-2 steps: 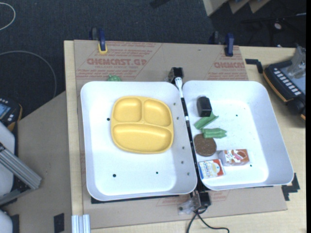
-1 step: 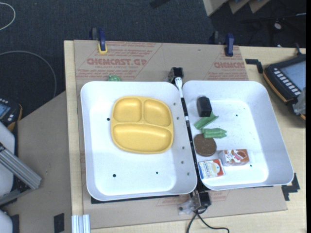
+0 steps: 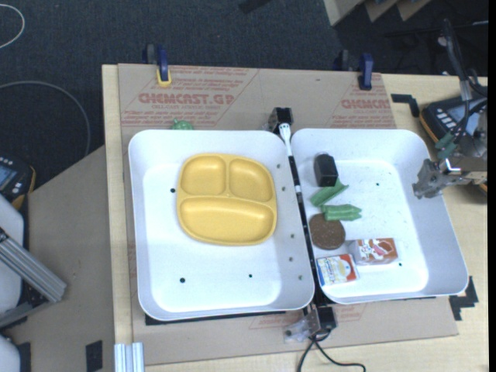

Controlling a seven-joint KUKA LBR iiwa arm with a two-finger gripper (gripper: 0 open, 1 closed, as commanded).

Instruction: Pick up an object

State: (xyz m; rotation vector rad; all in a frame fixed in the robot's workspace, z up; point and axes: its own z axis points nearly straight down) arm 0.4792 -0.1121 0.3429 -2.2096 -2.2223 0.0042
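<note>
The right bin (image 3: 403, 161) holds a black block (image 3: 325, 169), two green pieces (image 3: 335, 204), a brown round disc (image 3: 328, 232) and two small red-and-white packets (image 3: 376, 250) (image 3: 337, 270). My gripper (image 3: 431, 180) hangs at the right bin's right rim, well to the right of these objects and apart from all of them. Nothing shows between its fingers.
The left bin (image 3: 155, 231) holds a yellow divided plate (image 3: 227, 198). Blue clamps (image 3: 162, 62) (image 3: 366, 70) pin the brown board at the back. A green scrap (image 3: 182, 125) lies behind the left bin. Cables and gear sit at the right edge.
</note>
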